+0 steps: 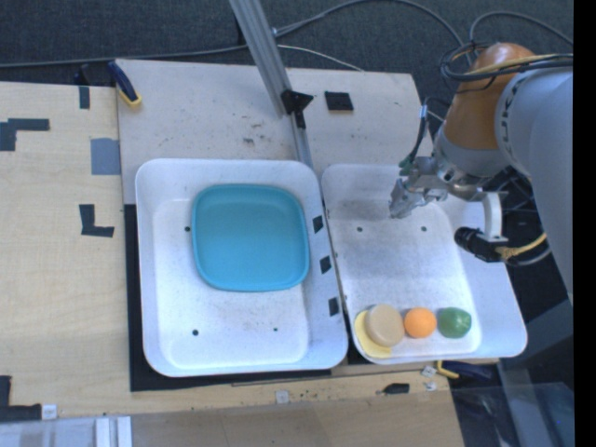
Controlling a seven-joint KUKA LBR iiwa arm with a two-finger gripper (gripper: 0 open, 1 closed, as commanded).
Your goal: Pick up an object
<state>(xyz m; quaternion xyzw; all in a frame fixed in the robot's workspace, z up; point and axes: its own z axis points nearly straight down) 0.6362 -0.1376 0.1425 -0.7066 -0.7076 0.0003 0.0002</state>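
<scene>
Two white bins side by side on a table [56,250]. In the left bin [168,343]: one turquoise plate [250,237]. Along the right bin's [400,259] near edge: one beige disc [383,324], one orange ball [420,323], one green ball [453,321]. Above its far end, well apart: one gripper [402,203], opening impossible to tell, nothing seen held.

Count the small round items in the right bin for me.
3, in a row along the right bin's near edge: a beige disc on a yellow piece, an orange ball, and a green ball.
</scene>
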